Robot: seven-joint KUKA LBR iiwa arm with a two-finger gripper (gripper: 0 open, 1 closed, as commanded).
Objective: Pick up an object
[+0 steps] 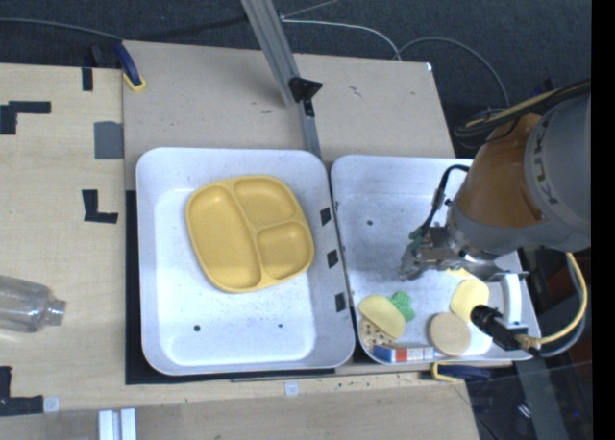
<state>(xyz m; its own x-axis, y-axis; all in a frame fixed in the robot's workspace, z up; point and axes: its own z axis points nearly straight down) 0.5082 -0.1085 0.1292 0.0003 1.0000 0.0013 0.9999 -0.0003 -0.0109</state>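
— Several small things sit in the right bin (384, 188), bunched at its near edge: a yellow lump (381, 312) with a green piece (402, 306) touching it, a tan round disc (449, 333) and a pale yellow piece (470, 296) just behind the disc.

— Which would you go for?

— The yellow lump. It looks like toy food, so I'd judge it light, rigid and a bit slick; best taken across its narrow middle, clear of the green piece.

— And the pincer (421, 263)?

— Low over the right bin's floor, just behind the green piece, nothing visibly in it. Whether it's spread or closed I cannot tell.

— What about the left bin (154, 236)?

— It holds a yellow divided plate (250, 232), broad and flat, poor for gripping. A clear bottle (29, 305) lies on the desk (58, 159), well left of that bin.
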